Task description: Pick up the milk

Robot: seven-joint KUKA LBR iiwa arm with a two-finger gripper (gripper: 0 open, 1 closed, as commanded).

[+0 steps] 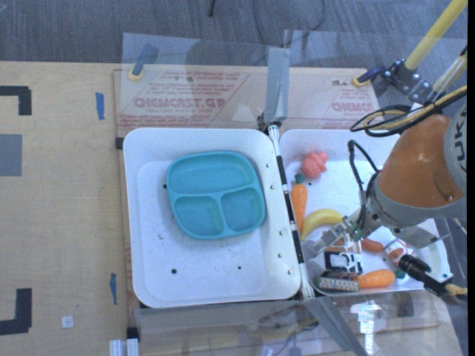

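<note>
My gripper (pixel 340 258) is down low in the right bin (pixel 338 148), near its front edge, under the grey and orange arm (pixel 419 173). A small white item with red marks (pixel 395 248), which looks like the milk carton, lies just right of the gripper and is partly hidden by the arm. A yellow banana (pixel 323 219) sits right behind the gripper. An orange carrot (pixel 375 278) lies close at its front right. The wrist and the clutter hide what lies under the gripper.
The right bin also holds a second carrot (pixel 298 202) along the left wall, a pink berry (pixel 315 164) at the back and a dark flat piece (pixel 339 282) at the front. A blue divided plate (pixel 215 195) lies in the left bin (pixel 145 221). Cables (pixel 386 113) hang behind the arm.
</note>
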